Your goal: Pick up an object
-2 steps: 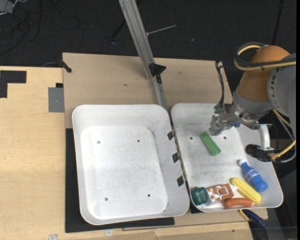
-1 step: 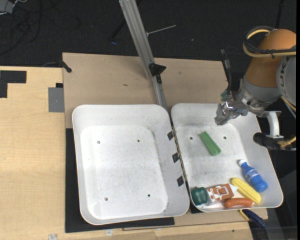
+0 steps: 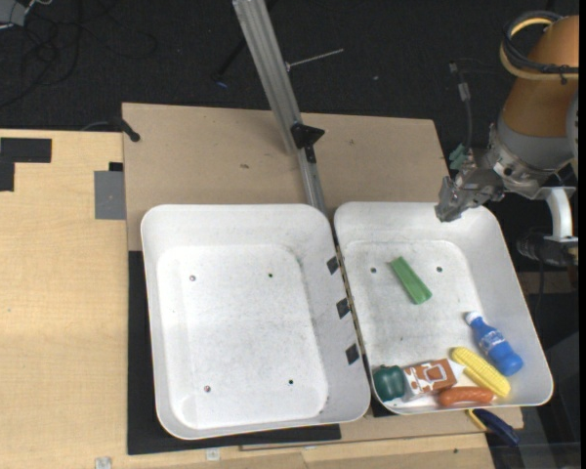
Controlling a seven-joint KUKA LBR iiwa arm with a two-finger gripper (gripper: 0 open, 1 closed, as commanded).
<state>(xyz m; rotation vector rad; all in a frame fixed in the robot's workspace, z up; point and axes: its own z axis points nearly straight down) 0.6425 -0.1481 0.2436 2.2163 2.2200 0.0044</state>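
Bins: two, the left bin (image 3: pixel 236 316) bare-floored, the right bin (image 3: pixel 439 311) carrying six small objects. Gripper (image 3: pixel 453 206): one, over the right bin's far right corner, nothing between its fingers, their spread impossible to tell. Green block (image 3: pixel 410 279): one, mid-bin, nearest the gripper, toward the near-left of it, long axis slanting far-left to near-right; blue bottle (image 3: pixel 493 344), yellow corn (image 3: pixel 481 371), orange packet (image 3: pixel 432 375), red sausage (image 3: pixel 463 396) and green lump (image 3: pixel 389 382), one each, crowd the near right corner.

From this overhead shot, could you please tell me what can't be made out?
- End effector: too small and dark to tell open from shut.
- Orange-and-white packet: print too small to read.
- Yellow item below the right bin: mostly hidden by the bin's rim.
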